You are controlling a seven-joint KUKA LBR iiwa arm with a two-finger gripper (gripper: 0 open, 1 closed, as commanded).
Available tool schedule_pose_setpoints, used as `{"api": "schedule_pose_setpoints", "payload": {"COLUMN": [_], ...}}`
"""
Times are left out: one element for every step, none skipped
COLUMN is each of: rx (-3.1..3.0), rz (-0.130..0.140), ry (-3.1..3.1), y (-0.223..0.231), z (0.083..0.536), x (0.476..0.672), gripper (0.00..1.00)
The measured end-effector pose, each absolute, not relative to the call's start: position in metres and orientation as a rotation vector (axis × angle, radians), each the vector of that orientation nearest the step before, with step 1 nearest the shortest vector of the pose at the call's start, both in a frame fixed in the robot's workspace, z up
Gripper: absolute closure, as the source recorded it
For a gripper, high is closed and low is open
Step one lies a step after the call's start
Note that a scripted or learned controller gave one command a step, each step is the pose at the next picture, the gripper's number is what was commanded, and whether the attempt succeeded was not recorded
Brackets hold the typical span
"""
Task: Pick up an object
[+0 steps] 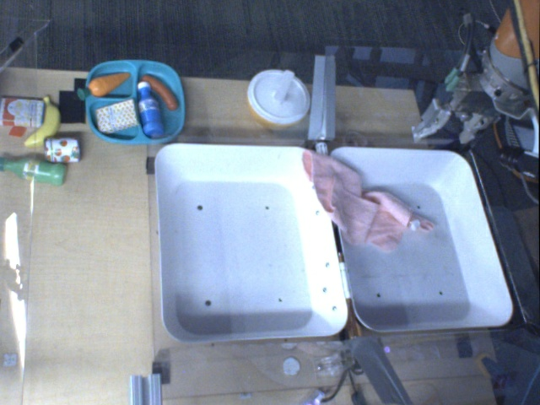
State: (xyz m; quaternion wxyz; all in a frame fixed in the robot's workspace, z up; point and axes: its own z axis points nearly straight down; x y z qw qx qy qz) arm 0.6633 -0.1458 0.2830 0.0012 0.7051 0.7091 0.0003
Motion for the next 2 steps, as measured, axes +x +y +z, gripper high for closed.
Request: {"api": "schedule_pose_setpoints", "payload": {"rx": [2.278, 2.205], "rz": [0.000, 0.007], "ry": [2.160, 2.229], "y": [-0.174, -0.179], "z": [0.217, 0.097], "x": [0.655, 0.630], "gripper": [0.00, 0.00]}}
